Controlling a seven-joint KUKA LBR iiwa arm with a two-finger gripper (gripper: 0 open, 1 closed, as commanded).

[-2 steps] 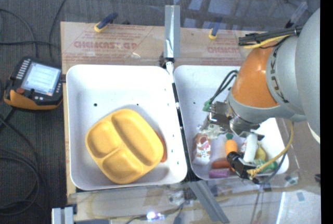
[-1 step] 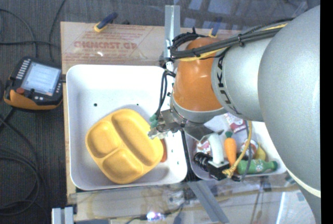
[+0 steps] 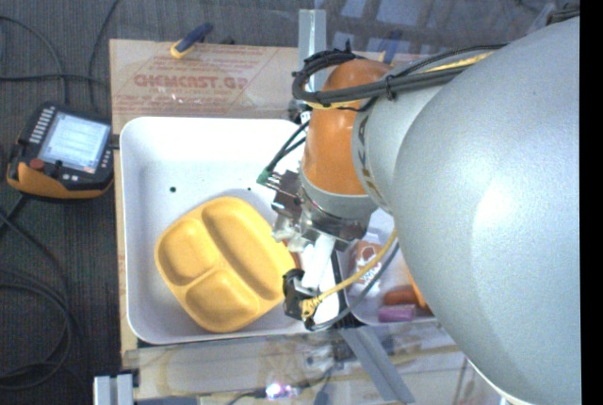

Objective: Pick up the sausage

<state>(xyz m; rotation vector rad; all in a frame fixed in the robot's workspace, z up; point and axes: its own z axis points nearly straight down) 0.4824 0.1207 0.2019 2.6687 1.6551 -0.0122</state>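
Arm (image 3: pixel 490 205) foremost — sausage (image 3: pixel 399 297) near tool (image 3: pixel 290 239)

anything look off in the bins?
Only the yellow divided tray in the left bin: it lies skewed to the bin walls, one corner toward the divider, close beside the arm. No spill or damage visible. The arm covers most of the right bin, so its contents can't be checked.

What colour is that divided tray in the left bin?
Yellow; the tray shows best in the camera view.
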